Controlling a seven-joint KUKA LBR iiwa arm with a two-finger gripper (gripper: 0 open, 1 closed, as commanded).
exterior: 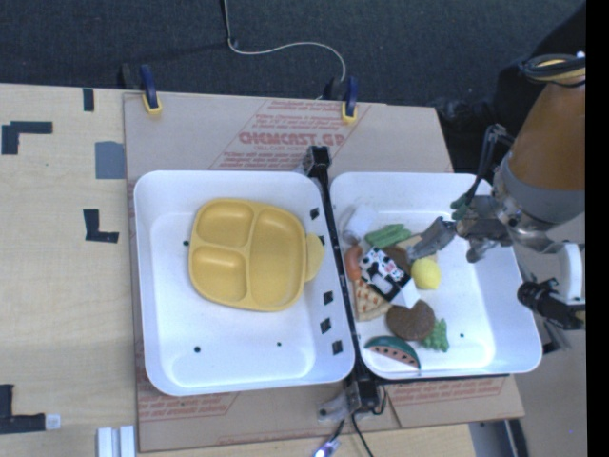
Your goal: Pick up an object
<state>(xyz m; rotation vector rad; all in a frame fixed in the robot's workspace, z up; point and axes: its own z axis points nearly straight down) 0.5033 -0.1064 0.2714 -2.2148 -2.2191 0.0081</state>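
- The pick had not yet happened: nothing sat between the fingers of the gripper point(430, 240), and whether they stood apart or together could not be told.
- The toy pile point(390, 284) lay just below and left of its tip, the yellow lemon point(427, 273) nearest, the green piece point(388, 235) beside it.
- The arm point(552, 150) leaned in from the right, over the right bin point(504, 350), wrist slanted toward the pile.

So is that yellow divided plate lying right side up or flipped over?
Right side up. The yellow divided plate lies flat in the left bin, its three hollow compartments facing the camera.
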